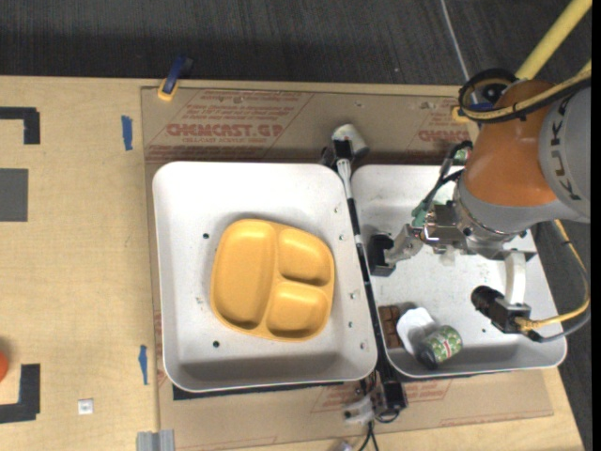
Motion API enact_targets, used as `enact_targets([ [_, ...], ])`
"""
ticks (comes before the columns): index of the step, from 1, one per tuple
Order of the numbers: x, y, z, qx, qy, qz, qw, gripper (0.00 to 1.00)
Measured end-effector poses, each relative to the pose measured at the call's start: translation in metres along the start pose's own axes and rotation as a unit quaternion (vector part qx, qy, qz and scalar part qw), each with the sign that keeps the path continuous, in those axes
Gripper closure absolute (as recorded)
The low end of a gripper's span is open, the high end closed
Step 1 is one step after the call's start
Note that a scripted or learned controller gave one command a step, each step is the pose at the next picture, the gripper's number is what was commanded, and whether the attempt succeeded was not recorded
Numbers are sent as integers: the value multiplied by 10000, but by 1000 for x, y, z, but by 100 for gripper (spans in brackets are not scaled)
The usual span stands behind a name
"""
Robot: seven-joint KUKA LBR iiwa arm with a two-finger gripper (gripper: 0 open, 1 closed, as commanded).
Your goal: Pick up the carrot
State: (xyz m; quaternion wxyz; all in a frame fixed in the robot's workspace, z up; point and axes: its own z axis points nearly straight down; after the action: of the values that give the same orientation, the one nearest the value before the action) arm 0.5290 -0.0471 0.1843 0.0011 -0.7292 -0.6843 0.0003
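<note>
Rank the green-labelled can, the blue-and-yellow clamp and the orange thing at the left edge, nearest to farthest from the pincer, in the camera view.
The pincer is at the right bin's left wall.
1. Green-labelled can: same bin, toward its front edge.
2. Blue-and-yellow clamp: behind the left bin, on the bench's back edge.
3. Orange thing: far left edge of the bench.

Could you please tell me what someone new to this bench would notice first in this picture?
Probably the yellow divided tray, lying in the middle of the left bin. Next would be the grey arm with its orange band, reaching over the right bin from the right. A small green and white can lies near that bin's front edge.
</note>
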Motion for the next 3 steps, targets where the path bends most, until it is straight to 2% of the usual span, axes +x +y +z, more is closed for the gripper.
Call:
enact_targets([
  [1,137,-57,48,-54,-35,790,9969,0],
  [2,136,-55,56,-9,-28,179,9998,0],
  [3,135,-50,58,86,-24,-52,9999,0],
])
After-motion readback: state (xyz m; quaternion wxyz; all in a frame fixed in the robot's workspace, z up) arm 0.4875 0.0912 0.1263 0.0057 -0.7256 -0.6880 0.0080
